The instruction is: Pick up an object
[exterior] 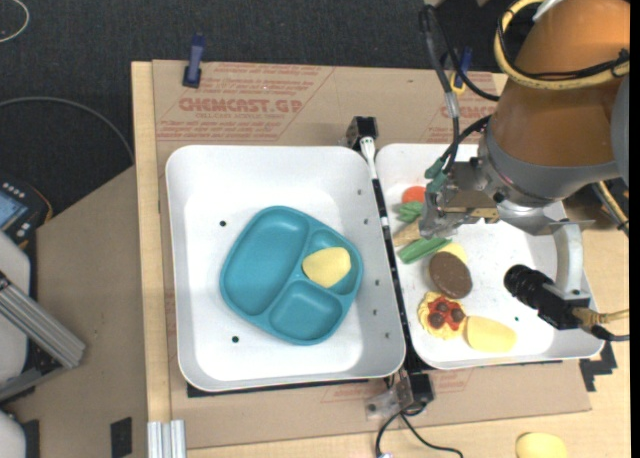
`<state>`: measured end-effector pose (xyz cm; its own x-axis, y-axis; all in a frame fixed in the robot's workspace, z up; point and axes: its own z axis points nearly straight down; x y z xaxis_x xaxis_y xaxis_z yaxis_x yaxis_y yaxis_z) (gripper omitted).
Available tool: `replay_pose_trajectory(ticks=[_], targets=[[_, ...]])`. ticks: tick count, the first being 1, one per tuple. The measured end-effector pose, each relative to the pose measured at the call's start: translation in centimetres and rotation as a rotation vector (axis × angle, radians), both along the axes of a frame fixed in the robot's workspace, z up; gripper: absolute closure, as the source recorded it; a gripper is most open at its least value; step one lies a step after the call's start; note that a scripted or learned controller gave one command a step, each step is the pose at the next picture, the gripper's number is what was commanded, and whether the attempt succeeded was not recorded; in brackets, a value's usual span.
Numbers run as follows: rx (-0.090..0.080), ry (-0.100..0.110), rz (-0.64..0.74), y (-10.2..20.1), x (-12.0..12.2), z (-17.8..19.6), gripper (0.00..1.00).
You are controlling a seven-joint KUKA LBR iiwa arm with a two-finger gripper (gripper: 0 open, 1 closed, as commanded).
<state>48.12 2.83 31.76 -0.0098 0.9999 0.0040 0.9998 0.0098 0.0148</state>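
Note:
My gripper [436, 216] hangs low over the left part of the right bin [560, 346], right above a green pod-shaped toy [420, 247] and next to a smaller green piece [409, 212]. An orange-red piece [414, 194] lies just behind them. A brown oval toy [449, 274], a red and yellow pizza-like piece [441, 314] and a pale yellow lump [489, 333] lie nearer the front. Nothing can be seen held in the gripper; the wrist hides its tips.
The left bin [200, 326] holds a blue divided plate [265, 271] with a yellow toy [326, 266] in its right compartment. Another yellow object [540, 444] lies on the bench in front of the right bin. The arm's orange band [565, 76] looms over the right bin's back.

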Motion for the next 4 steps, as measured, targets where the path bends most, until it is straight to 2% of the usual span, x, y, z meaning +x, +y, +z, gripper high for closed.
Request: replay_pose_trajectory(ticks=[1, 2, 3, 4], targets=[[-0.001, 0.006, -0.001, 9.2, -0.1, 5.7, 1.00], [-0.004, 0.012, -0.008, 8.7, -0.1, 6.4, 1.00], [0.003, -0.002, -0.005, 12.3, -0.1, 20.3, 1.00], [-0.007, 0.026, -0.001, 20.1, -0.3, 9.9, 1.00]])
